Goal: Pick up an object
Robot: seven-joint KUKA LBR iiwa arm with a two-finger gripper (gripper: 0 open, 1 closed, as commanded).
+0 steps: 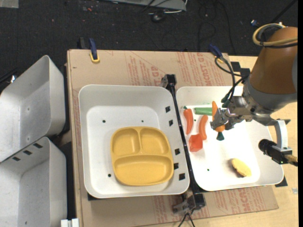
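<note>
Our gripper (221,122) hangs low over the right bin (265,176), near its back left part, and a small carrot-like piece (219,126), orange with a green tip pointing down, sits right at its end. We judge that piece to be held there, yet the grey wrist hides the contact, so we cannot tell how the gripper stands on it.

Just left of it lie a green stick (203,110) by the bin's back wall, two orange-red strips (189,119), and a red-orange chunk (195,142) below them. A yellow lump (241,167) rests well apart, toward the bin's near right corner. The left bin (90,126) carries a yellow divided plate (141,156), and both bins stand on the counter (118,65).

Our worry is the hold itself: if only the tip of the carrot is caught, it may slip and drop among the crowded strips. A cable (230,72) trailing by the wrist could also snag on a wide swing.
</note>
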